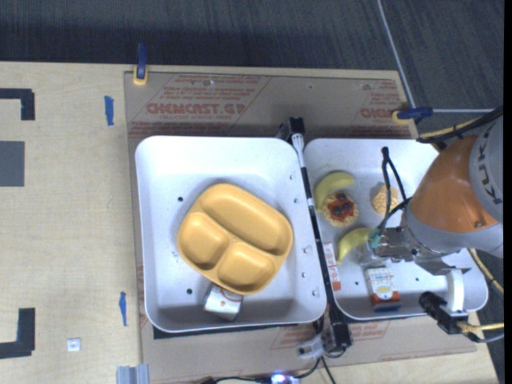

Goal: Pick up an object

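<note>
The right bin point(472, 294) holds a yellow banana point(333, 184) at its upper left and a second banana point(350, 242) below it. Between them lies a round yellow item with a red top point(341, 207). A tan biscuit-like piece point(382, 198) sits to the right of that. A small white carton with an orange base point(381, 285) stands near the front wall. My gripper point(382, 246) hangs over the bin, just right of the lower banana and just above the carton. The arm's wrist hides what lies under it.
The left bin point(160, 166) carries a yellow three-compartment plate point(234, 237) with a small white and silver packet point(222, 302) at its front edge. A black divider bar point(314, 230) runs between the bins. The grey arm with its orange band point(452, 194) covers the right bin's right side.
</note>
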`<state>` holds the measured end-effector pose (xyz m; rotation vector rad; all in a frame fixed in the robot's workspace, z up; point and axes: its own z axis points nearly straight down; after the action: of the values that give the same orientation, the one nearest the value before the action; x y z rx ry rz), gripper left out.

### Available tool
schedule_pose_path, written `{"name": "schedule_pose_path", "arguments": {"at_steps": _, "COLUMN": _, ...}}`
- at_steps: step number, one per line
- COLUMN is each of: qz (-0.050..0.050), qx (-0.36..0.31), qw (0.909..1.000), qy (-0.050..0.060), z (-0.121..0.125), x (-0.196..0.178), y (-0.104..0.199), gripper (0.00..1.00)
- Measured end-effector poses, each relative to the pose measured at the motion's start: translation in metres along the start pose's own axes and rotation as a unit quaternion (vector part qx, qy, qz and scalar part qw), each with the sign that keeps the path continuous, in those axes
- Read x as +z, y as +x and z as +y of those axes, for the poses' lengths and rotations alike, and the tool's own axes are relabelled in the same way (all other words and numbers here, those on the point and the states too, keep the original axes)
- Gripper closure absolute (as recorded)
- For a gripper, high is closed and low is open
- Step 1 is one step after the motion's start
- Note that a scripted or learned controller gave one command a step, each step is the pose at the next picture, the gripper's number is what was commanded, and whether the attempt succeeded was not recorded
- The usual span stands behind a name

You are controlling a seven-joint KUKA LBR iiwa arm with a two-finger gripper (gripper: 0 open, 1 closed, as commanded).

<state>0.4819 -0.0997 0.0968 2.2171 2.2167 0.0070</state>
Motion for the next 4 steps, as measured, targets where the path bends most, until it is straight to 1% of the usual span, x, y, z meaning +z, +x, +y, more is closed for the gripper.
{"name": "schedule_pose_path", "arguments": {"at_steps": 1, "qz": 0.000, "qx": 0.000, "qw": 1.0000, "qy": 0.000, "z": 0.000, "x": 0.000, "y": 0.000, "gripper": 0.00}}
{"name": "schedule_pose_path", "arguments": {"at_steps": 2, "qz": 0.000, "qx": 0.000, "qw": 1.0000, "qy": 0.003, "z": -0.002, "x": 0.011, "y": 0.007, "gripper": 0.00}}
{"name": "schedule_pose_path", "arguments": {"at_steps": 3, "qz": -0.001, "qx": 0.000, "qw": 1.0000, "qy": 0.000, "z": 0.000, "x": 0.000, "y": 0.007, "gripper": 1.00}}
{"name": "schedule_pose_path", "arguments": {"at_steps": 4, "qz": -0.001, "qx": 0.000, "qw": 1.0000, "qy": 0.000, "z": 0.000, "x": 0.000, "y": 0.007, "gripper": 0.00}}
